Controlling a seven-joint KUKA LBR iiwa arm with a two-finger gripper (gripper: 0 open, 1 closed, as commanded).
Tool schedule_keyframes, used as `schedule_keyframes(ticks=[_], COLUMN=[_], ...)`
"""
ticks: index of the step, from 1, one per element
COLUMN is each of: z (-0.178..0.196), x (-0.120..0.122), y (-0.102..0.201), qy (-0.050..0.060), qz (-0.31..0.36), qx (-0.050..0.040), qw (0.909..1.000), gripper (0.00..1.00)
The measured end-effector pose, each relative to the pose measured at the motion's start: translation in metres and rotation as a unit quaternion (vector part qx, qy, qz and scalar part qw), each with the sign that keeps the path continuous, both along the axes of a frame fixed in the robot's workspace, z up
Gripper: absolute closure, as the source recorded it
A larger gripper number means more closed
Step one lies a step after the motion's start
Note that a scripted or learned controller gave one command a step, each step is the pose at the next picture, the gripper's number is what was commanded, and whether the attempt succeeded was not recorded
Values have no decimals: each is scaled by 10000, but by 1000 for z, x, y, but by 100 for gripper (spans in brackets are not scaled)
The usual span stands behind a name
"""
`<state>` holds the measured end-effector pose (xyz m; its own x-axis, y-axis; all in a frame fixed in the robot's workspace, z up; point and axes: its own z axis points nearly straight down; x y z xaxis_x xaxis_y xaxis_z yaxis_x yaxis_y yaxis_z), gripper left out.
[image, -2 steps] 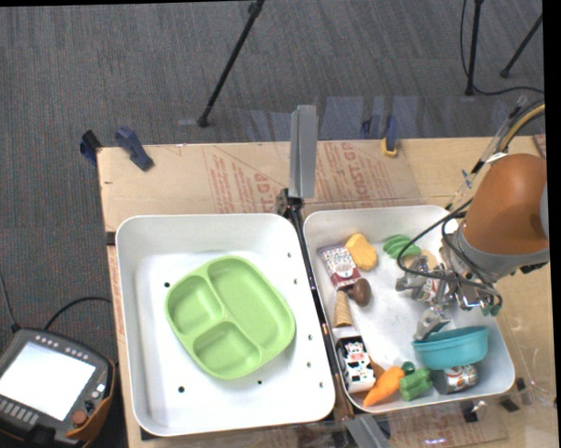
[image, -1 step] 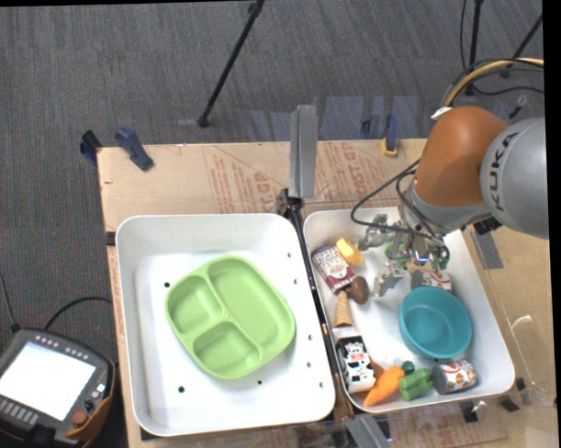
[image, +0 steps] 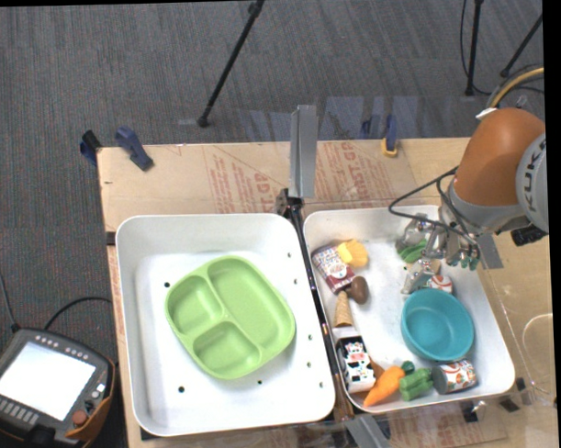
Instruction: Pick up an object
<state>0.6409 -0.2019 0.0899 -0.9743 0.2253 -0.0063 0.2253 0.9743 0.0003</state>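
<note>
My gripper (image: 425,256) is low over the back right part of the right bin (image: 490,298), just behind a teal bowl (image: 437,325). A small green item (image: 410,252) lies right at its left side, and I cannot make out whether it is touching or held. A small white and red item (image: 440,283) sits just below the gripper, against the bowl's far rim. On the bin's left side lie a yellow piece (image: 353,253), a red and white packet (image: 332,266), a brown piece (image: 358,288), an ice cream cone (image: 344,309) and a cow-print carton (image: 356,363).
A carrot (image: 385,386), a green pepper (image: 416,384) and a small can (image: 455,377) line the right bin's front edge. The left bin (image: 135,269) holds a green divided plate (image: 230,315). A metal divider (image: 303,163) stands behind the bins.
</note>
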Motion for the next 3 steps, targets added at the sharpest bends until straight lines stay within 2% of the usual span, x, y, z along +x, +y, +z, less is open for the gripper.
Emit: schedule_keyframes(ticks=[1, 2, 3], z=[0, -1, 10], x=[-1, -6, -4], y=[-4, -7, -5], qy=[-6, 14, -12], qz=[-786, -842, -811], qx=[13, 16, 13], qw=[9969, 9964, 9967], gripper=[0, 0, 100])
